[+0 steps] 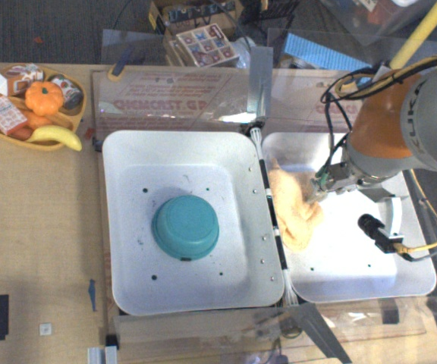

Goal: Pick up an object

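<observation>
A crumpled pale yellow cloth [293, 207] lies at the left side of the right bin [370, 268], against the wall between the bins. My gripper [315, 192] is down on the cloth's right upper edge, under the grey wrist and orange band. A teal bowl [186, 227] sits upside down in the middle of the left bin [135, 165], far from the gripper.
A black-tipped part of the arm with a yellow cable [381, 233] hangs over the right bin's middle. A yellow dish of toy food [29, 108] rests on the bench at far left. Boxes and clutter lie beyond the bins at the top.
</observation>
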`<state>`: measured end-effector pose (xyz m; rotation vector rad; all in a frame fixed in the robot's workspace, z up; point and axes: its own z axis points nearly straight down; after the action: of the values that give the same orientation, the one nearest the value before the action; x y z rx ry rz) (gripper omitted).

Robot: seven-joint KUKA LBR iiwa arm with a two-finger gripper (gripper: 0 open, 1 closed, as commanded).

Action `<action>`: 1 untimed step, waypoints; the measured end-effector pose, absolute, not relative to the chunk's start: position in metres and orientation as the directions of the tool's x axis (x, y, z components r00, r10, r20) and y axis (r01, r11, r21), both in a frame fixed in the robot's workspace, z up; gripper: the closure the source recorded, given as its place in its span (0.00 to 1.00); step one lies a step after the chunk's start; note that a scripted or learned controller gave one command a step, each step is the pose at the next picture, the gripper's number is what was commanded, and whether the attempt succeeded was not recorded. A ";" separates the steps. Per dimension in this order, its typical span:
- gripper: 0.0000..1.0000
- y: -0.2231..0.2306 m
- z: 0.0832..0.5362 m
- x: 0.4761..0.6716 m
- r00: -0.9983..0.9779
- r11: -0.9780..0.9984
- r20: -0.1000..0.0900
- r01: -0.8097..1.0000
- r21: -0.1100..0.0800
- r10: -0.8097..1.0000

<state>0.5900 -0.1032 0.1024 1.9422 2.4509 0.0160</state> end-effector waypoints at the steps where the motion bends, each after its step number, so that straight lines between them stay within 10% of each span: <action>1: 0.00 -0.104 0.103 0.590 -0.228 0.228 -0.006 0.973 0.017 0.974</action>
<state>0.5899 -0.1038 0.1025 1.9420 2.4502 0.0146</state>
